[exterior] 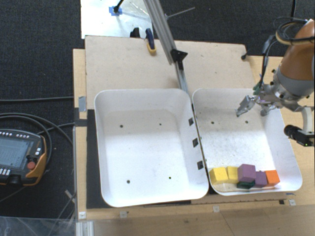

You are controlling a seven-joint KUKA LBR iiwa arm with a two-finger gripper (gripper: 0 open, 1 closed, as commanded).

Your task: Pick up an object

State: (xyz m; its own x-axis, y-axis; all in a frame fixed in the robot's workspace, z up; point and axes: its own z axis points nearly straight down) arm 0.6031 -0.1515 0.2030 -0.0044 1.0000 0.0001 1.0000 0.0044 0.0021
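Observation:
Several small blocks lie along the front wall of the right bin [231,132]: two yellow blocks [219,174], a purple block [247,171], a smaller purple one [261,179], a dark green piece [245,184] and an orange block [272,177]. My gripper [255,108] hangs over the far right part of that bin, well behind the blocks and above the floor. Its fingers [244,106] are apart, with nothing between them. The orange band of the arm [300,58] rises at the right edge.
The left bin [142,146] lies beside the right one, their rims meeting at the middle. A slanted metal pole [162,23] crosses the back of the bench. A teach pendant [17,156] with cables rests on the floor at left.

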